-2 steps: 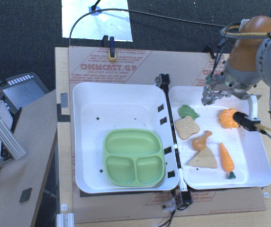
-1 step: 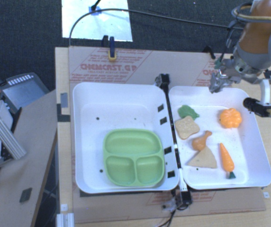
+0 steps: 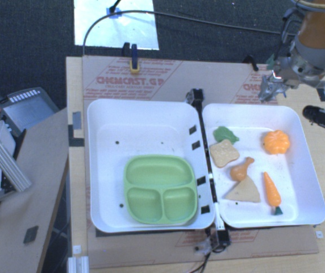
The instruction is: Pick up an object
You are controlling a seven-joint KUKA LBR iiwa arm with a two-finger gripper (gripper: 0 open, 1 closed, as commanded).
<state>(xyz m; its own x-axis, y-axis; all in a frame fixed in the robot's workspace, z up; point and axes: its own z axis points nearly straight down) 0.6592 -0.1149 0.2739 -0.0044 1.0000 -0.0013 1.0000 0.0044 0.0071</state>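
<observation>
Pumpkin sitting in right bin, just below end effector; looking light, rigid, slick plastic. Gripping across its ribbed sides. End effector hovering, grip state unclear, nothing visibly held.

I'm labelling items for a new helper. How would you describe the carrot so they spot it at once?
Look in the right bin, near its front right corner. The carrot is the slim orange cone with a green tip; the pumpkin behind it is round.
</observation>
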